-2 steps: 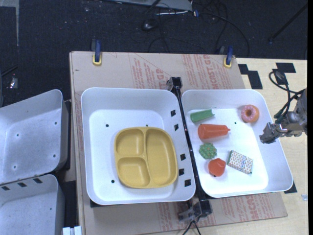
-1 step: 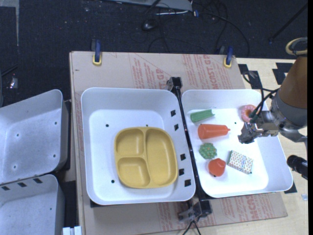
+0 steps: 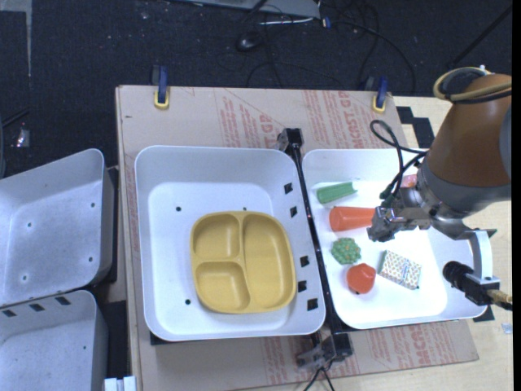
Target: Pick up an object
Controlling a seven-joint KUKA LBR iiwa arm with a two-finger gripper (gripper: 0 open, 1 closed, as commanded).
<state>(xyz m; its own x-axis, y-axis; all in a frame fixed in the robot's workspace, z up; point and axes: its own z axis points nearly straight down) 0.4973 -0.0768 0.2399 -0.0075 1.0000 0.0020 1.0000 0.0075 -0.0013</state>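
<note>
On dark floor strewn with cables, a cardboard-topped bench (image 3: pixel 212 120) bears two white bins; the left bin (image 3: pixel 155 218) holds a yellow divided tray (image 3: pixel 242 261); the right bin (image 3: pixel 358 161) holds a green stick (image 3: pixel 335 191), orange carrot (image 3: pixel 352 217), green broccoli (image 3: pixel 345 251), red tomato (image 3: pixel 361 278) and patterned box (image 3: pixel 400 269); the gripper (image 3: pixel 381 228) hangs just right of the carrot, whether open or closed I cannot tell.

Left bin (image 3: pixel 163 177): I see a yellow tray (image 3: pixel 242 261).
Right bin (image 3: pixel 423 312): my gripper (image 3: pixel 381 226) beside the orange carrot (image 3: pixel 352 217).
</note>
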